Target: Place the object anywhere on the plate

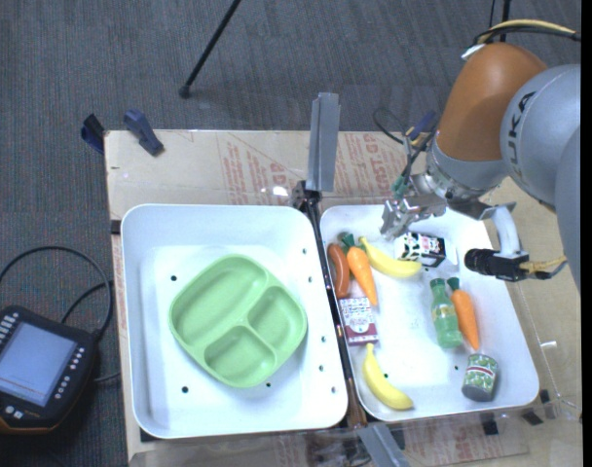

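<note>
Pincer [401, 218] hangs over the right bin [518, 358] near its 12 o'clock rim; can't tell how far open it is or if it has hold of anything. Just at its 4 o'clock: small black-and-white carton [423, 248], w/ a banana [391, 263] at 6. Further out, two carrots [362, 272] [465, 319], green bottle [444, 313], red box [358, 321], second banana [384, 381], small can [480, 377]. Green plate [240, 321] sits in left bin [145, 261], at 8 o'clock, well apart.

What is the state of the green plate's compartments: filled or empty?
Empty. The green plate in the left bin shows bare compartments.
</note>
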Available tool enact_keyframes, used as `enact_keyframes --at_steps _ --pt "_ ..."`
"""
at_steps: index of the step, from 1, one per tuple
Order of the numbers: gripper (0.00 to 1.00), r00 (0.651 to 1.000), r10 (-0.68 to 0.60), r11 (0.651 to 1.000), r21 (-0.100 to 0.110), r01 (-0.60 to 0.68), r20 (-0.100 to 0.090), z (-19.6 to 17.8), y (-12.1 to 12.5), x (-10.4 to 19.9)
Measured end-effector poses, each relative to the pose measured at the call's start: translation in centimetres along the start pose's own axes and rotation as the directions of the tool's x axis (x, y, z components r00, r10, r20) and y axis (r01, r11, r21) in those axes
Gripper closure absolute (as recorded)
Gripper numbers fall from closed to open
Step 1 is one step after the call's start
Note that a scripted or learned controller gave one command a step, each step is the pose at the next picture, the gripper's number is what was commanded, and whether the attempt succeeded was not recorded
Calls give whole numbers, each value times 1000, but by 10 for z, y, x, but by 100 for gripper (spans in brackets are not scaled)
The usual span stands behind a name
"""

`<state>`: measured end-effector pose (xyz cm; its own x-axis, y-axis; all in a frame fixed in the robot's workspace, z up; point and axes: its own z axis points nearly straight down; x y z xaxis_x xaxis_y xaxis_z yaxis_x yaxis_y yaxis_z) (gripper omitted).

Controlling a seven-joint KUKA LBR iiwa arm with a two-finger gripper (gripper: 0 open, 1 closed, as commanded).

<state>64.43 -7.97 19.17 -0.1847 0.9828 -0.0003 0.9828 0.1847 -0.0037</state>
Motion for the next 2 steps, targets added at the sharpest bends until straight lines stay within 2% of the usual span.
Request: enact_keyframes --at_steps 1,2 --pt "100 942 -334 942 -1 334 -1 -7 13 70" --pt "100 769 -640 769 -1 640 -2 6 -17 103"
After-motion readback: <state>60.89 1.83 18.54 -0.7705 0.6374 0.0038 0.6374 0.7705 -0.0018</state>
